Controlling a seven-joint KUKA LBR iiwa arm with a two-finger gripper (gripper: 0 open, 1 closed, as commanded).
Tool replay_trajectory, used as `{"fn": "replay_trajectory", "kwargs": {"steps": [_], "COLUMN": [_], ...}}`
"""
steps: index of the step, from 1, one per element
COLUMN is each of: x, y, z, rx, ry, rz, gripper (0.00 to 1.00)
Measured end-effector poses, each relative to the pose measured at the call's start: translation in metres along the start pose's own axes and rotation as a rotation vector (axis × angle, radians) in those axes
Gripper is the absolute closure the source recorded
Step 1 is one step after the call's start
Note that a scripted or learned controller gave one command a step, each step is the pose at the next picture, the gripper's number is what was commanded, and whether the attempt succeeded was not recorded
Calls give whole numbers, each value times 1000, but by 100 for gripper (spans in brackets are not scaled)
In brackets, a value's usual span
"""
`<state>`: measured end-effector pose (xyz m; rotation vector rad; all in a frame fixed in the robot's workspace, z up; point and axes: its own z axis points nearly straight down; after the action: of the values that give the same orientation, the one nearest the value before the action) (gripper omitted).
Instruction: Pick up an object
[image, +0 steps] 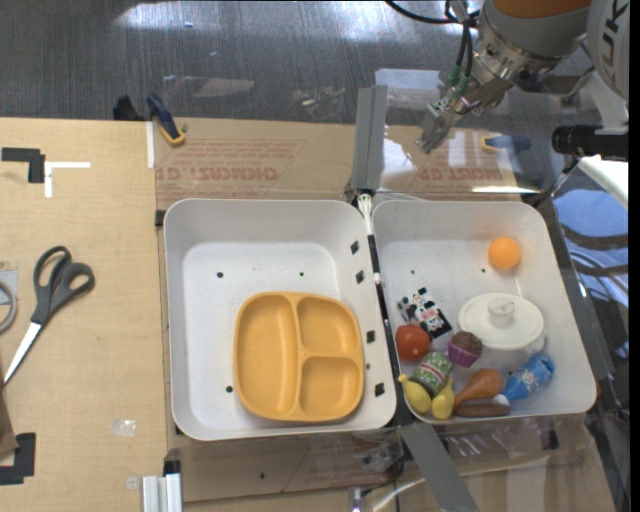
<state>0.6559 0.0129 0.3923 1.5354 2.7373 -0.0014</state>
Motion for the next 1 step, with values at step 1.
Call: {"fn": "replay_trajectory", "kwargs": {"steps": [1], "x": [-38], "y": [-25], "z": [3], "rx": [2], "ry": [1], "rz": [98], "gripper": [100]}}
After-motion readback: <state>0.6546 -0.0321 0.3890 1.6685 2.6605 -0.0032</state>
